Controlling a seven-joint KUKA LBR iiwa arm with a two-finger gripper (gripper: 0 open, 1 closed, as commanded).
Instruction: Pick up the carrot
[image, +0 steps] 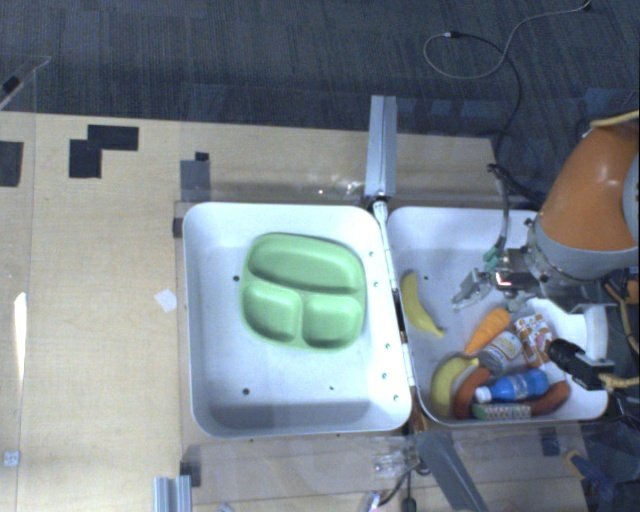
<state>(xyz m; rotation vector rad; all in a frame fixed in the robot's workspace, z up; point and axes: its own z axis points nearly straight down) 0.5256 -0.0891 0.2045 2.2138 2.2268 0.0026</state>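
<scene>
The orange carrot (487, 328) lies tilted in the right bin (440, 235), among a pile of items near the bin's front. My gripper (474, 287) hangs over the same bin, just above and slightly left of the carrot's upper end. Its fingers look spread open, and nothing is between them. The grey arm with its orange band (592, 195) reaches in from the right and hides the bin's far right corner.
A yellow banana (420, 305) lies left of the carrot. A yellow-green fruit (452, 378), a blue bottle (515, 387), a red-brown sausage-like item (520, 405) and a printed packet (530, 335) crowd the front right. The left bin (210, 330) holds a green divided tray (303, 290).
</scene>
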